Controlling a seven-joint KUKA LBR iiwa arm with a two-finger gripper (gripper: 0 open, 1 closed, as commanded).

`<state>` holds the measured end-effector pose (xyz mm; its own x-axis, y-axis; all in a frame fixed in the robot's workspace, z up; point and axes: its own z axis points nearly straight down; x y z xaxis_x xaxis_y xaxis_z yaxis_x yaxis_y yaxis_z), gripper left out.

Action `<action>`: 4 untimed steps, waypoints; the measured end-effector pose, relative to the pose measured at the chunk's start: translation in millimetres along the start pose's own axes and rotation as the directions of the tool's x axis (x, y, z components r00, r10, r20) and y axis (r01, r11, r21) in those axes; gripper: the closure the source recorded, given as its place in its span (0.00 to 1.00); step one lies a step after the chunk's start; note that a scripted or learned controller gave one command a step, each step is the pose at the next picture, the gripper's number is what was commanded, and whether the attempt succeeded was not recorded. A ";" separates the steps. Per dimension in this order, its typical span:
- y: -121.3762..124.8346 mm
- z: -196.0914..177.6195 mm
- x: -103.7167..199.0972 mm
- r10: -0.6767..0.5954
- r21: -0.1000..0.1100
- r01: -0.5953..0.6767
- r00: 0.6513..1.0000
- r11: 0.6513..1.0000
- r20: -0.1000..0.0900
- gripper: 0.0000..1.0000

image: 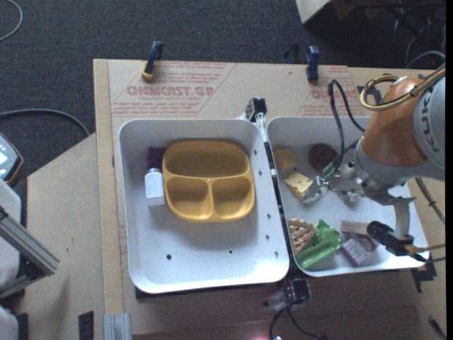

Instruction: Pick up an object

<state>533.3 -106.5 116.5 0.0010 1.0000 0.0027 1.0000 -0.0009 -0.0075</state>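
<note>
One fixed camera looks down aslant on both bins (134,211)

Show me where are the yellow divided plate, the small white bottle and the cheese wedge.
yellow divided plate (207,179): camera view, centre ridge.
small white bottle (154,188): camera view, body.
cheese wedge (299,183): camera view, top face.

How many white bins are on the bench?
2. The left bin holds a yellow plate and a small white bottle. The right bin holds the food toys, with the gripper over it.
</note>
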 end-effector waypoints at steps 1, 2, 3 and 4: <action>-0.6 34.0 0.8 0.000 -0.001 0.000 1.000 1.000 0.000 0.00; 0.5 21.4 0.2 0.002 -0.008 -0.002 1.000 1.000 0.002 1.00; 10.3 -28.8 5.5 -0.003 -0.015 0.003 1.000 1.000 0.005 1.00; 2.5 -86.7 8.2 -0.002 -0.016 0.002 1.000 1.000 0.005 1.00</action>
<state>536.5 -98.5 203.2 -0.0013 1.0000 -0.0019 1.0000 0.0013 0.0082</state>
